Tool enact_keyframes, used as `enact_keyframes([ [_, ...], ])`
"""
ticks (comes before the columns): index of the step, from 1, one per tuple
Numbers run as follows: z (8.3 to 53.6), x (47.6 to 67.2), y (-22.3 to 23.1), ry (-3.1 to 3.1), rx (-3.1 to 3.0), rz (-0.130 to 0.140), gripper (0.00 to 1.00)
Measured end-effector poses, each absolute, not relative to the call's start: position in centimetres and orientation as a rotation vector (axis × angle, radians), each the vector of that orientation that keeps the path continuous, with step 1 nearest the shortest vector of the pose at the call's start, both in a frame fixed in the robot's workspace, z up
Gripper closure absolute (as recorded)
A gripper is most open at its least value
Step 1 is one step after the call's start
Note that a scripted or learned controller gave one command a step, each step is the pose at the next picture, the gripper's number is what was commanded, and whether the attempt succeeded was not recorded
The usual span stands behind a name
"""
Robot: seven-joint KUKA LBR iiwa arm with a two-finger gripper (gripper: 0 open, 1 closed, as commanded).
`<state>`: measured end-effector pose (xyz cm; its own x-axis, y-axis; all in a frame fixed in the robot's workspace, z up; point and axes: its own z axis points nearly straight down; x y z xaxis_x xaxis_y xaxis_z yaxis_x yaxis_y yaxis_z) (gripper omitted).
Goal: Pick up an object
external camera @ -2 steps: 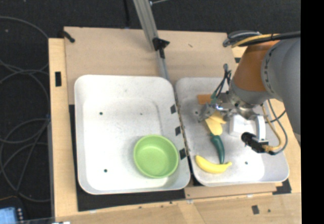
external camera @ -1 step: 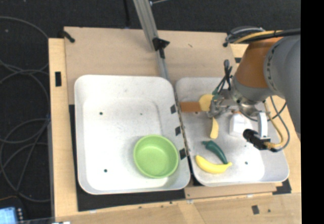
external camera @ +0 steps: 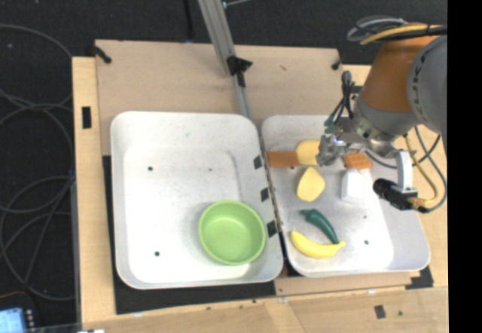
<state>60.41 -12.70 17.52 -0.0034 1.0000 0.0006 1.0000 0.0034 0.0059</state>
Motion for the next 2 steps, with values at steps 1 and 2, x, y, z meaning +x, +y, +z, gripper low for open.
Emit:
enact_keyframes([
  [1, 21.8, 60.5, -12.8, 2.224, 2.217, 0.002, 1.0],
  [2, 23.0, 59.3, -7.6, 2.227, 2.217, 0.003, 1.0],
])
